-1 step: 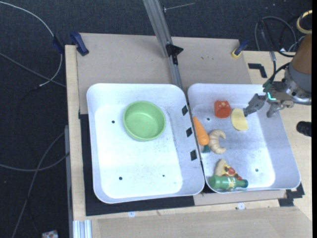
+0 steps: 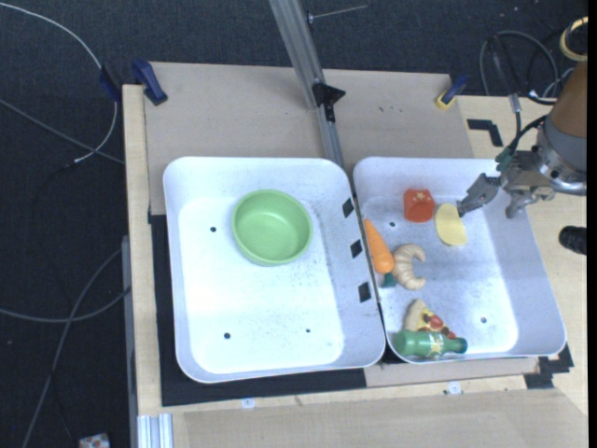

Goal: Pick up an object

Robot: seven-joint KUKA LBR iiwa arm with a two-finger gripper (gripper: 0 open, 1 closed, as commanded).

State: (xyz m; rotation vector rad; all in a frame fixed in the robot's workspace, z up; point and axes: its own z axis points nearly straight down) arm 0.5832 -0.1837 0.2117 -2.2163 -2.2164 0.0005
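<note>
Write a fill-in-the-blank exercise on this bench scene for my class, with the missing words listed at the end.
1. The green bowl sits in the ______ bin of the camera view.
2. The carrot lies along the right bin's ______ wall.
3. The croissant lies just to the right of the ______.
4. The gripper hangs just right of the pale ______ object.

Missing words: left; left; carrot; yellow

1 fixed camera looks down at a slant from above the bench [image 2: 233, 110], far enough to take in both white bins: the left bin [image 2: 187, 278] and right bin [image 2: 522, 297] whole, side by side, with dark floor [image 2: 56, 203] round the bench's edges.
</note>
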